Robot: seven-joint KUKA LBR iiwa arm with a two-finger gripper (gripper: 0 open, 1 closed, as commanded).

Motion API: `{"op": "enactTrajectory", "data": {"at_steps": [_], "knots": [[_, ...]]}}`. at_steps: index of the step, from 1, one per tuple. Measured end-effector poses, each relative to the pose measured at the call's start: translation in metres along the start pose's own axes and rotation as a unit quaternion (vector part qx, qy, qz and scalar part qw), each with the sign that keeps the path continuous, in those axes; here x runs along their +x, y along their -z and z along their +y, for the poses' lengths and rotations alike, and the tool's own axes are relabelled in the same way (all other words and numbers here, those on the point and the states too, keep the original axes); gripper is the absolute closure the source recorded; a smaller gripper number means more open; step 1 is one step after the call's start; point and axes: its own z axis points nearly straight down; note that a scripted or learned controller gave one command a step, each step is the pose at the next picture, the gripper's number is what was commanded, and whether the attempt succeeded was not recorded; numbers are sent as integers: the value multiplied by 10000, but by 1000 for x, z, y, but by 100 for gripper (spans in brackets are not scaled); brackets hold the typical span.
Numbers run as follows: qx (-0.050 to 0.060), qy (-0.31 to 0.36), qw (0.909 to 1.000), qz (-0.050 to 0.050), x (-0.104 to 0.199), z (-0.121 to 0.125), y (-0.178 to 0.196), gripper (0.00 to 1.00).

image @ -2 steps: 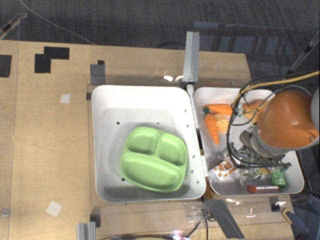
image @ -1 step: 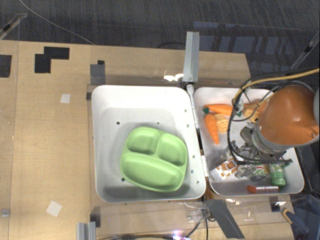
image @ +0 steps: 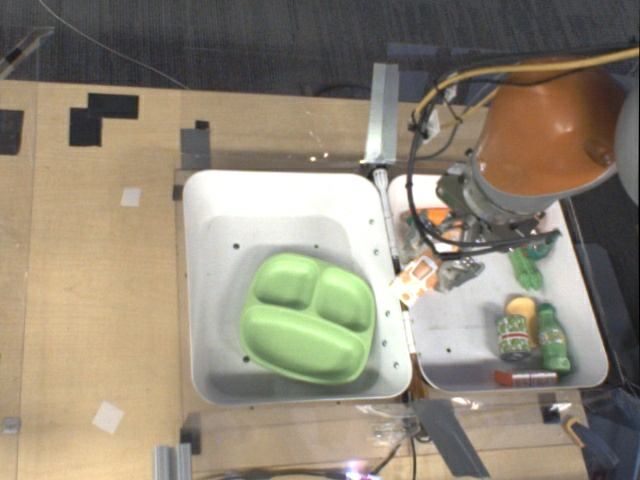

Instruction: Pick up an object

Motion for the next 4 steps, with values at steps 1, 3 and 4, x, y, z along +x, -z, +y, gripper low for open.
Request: {"op": "enactTrajectory", "data": {"at_steps": [1, 3, 4], "knots": [[-25, -1046, 9945, 40, -68, -53, 16, 100], [-10, -1710, 9853, 61, 1, -187, -29, 100], [-26, -311, 9995, 65, 69, -188, -72, 100]]}}
